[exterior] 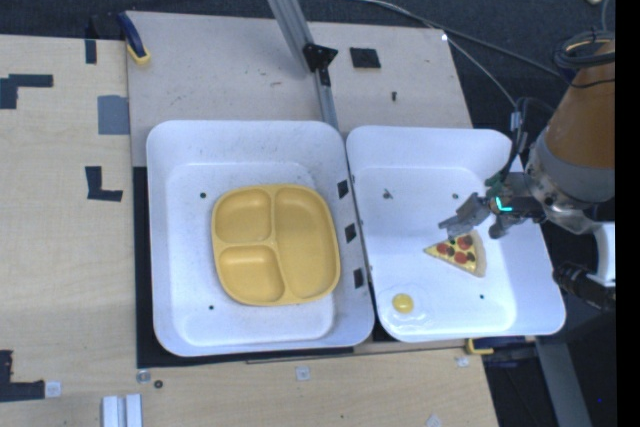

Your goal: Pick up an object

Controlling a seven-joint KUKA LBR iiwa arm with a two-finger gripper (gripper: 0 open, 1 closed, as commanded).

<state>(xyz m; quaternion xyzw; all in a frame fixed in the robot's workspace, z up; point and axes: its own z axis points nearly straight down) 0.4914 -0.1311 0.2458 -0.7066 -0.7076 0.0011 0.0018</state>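
Tool [478,217] open just above triangular pepperoni-dotted pizza slice [459,253] in right bin [430,153]

I am showing a broad orange band [588,120] round my arm, sitting above a grey collar [572,177] that is narrowing toward my wrist. Below the collar my wrist housing is looking darker, grey going to black, and a small teal light [505,206] is glowing on it. A thin black cable [519,140] is running down along my side toward that housing. My pincer [479,220] is ending in two slim dark-grey fingers [462,214], dull metal in look. Behind my wrist a white part with a black fitting is showing, though I am finding it too blurred to name.
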